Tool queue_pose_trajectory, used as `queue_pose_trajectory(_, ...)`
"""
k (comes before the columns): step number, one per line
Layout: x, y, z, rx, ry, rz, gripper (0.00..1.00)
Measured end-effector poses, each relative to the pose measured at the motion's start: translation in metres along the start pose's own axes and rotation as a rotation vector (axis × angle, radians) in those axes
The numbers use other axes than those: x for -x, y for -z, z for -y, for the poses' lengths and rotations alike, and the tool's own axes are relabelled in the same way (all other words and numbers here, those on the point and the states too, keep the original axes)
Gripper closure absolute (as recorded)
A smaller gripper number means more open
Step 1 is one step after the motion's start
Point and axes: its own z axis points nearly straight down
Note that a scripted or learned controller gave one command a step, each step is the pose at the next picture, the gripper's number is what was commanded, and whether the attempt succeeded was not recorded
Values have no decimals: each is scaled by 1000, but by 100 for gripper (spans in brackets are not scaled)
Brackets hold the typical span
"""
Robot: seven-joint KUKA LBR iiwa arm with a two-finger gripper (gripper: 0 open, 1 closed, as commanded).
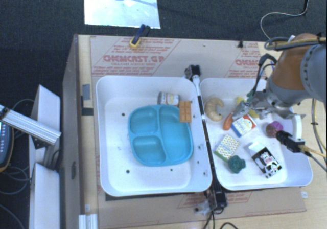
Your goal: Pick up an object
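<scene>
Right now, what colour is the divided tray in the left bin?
Light blue tray, seen in the camera view.

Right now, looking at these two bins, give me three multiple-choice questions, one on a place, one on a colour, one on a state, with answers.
1. Where does the divided tray lie?
A. left bin
B. right bin
C. on the floor

2. What colour is that tray?
A. red
B. light blue
C. black

3. How does the tray sit?
A. flat, compartments facing up
B. flipped over
C. standing on edge

Answers: 1 A, it lies inside the left bin. 2 B, its surface is light blue. 3 A, its three compartments show from above.
</scene>
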Motion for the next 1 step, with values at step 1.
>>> queue_pose_trajectory(1,-50,-12,-8,15,3,3,0)
